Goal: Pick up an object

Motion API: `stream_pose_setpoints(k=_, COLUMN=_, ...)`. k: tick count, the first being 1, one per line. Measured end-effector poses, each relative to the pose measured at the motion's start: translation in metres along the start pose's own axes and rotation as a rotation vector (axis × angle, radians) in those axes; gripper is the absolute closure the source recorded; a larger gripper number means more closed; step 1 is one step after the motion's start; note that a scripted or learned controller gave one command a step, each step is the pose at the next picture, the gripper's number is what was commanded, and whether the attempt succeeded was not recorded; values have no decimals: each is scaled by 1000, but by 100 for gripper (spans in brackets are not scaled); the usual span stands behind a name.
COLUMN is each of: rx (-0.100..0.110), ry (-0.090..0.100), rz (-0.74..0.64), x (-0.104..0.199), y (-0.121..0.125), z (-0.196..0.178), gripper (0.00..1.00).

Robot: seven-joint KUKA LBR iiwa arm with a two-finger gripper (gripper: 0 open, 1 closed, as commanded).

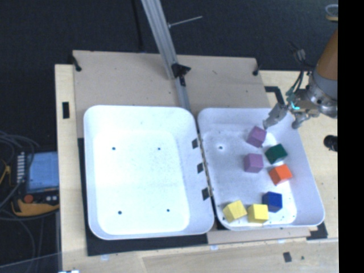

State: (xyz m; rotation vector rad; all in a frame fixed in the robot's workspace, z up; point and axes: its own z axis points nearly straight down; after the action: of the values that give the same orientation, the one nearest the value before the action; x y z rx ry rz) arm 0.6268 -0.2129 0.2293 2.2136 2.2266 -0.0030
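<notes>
- Seven small blocks lie in the right bin [227, 131], none lifted — the pick is not yet made, as far as the view shows.
- Nearest the front rim sit two yellow blocks [234, 211] [258, 212] side by side, with a blue block [273, 201] just behind the second; these three crowd the bin's front wall, so I judge there is little room to come down around them.
- Farther in, an orange block [280, 174] and a green block [276, 152] lie close together toward the right wall, and a purple block [253, 162] sits alone near the middle, with bare floor to its left.
- A second purple block [257, 135], tilted, is the farthest one and lies just beside the tip of the gripper [275, 117]; it looks the likely target.
- Whether the jaws are spread or closed cannot be told at this size, and nothing shows between them.
- Reaching in from the right, the arm [325, 73] hangs over the bin's far right corner, close to the rim — a descent there has the wall on one side and open floor toward the middle.
- To the left, the left bin [142, 169] holds no blocks.
- Beyond both bins the counter [125, 78] is bare board, crossed by a slanting metal rail [162, 33].
</notes>
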Motion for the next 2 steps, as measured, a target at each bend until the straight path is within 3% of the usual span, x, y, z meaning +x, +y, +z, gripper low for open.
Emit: stream_pose_setpoints(k=2, rx=2, ry=1, rz=5, x=2, y=-2, z=86, gripper=0)
